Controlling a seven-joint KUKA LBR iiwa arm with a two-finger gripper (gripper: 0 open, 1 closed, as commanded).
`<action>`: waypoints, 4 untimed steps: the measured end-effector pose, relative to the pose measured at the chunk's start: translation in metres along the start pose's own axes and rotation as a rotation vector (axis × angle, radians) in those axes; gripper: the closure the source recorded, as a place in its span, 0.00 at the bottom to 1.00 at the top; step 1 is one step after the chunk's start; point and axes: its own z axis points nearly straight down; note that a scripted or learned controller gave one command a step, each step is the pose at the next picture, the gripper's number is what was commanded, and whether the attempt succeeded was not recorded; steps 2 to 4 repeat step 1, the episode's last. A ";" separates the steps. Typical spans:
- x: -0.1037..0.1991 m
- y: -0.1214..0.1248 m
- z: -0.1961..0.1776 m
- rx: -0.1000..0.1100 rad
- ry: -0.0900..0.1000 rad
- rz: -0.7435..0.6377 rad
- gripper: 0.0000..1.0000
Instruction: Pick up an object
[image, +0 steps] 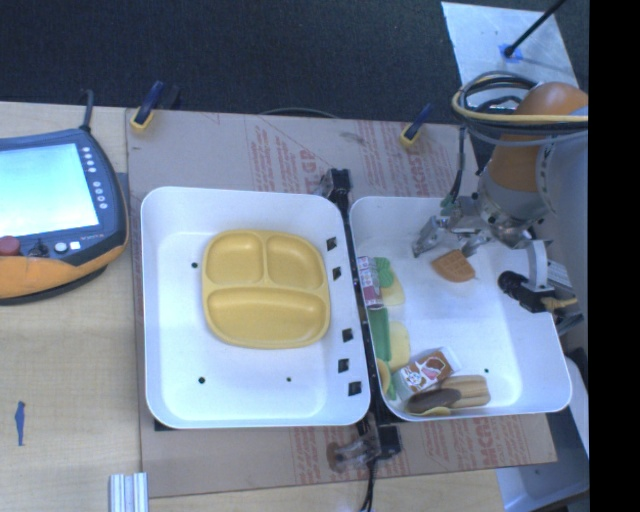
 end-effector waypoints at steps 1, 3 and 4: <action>0.012 -0.030 0.001 0.007 -0.001 0.006 0.00; 0.012 -0.030 0.001 0.007 -0.001 0.006 0.00; 0.012 -0.030 0.001 0.007 -0.001 0.006 0.00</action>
